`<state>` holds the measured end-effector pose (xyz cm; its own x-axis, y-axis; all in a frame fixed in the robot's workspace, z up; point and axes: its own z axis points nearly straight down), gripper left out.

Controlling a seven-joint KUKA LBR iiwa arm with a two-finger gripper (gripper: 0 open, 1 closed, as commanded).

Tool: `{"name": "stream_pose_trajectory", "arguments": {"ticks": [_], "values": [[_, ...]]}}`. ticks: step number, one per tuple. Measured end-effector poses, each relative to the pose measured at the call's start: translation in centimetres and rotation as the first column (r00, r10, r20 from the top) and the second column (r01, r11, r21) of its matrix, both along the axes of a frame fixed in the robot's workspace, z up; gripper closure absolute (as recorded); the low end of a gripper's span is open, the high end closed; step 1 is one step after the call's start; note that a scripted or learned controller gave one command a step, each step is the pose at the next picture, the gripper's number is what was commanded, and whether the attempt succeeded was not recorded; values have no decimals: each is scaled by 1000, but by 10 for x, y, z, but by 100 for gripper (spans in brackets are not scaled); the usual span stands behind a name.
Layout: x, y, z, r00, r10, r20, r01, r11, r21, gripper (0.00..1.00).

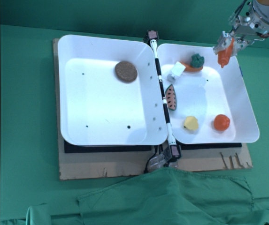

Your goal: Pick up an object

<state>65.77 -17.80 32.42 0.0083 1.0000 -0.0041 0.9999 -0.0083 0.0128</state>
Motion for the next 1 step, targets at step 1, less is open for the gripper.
{"name": "stream_pose_trajectory", "arguments": {"ticks": [1], "values": [[25,-11,-99,1000,4,-26,-4,1000,2,100]]}}
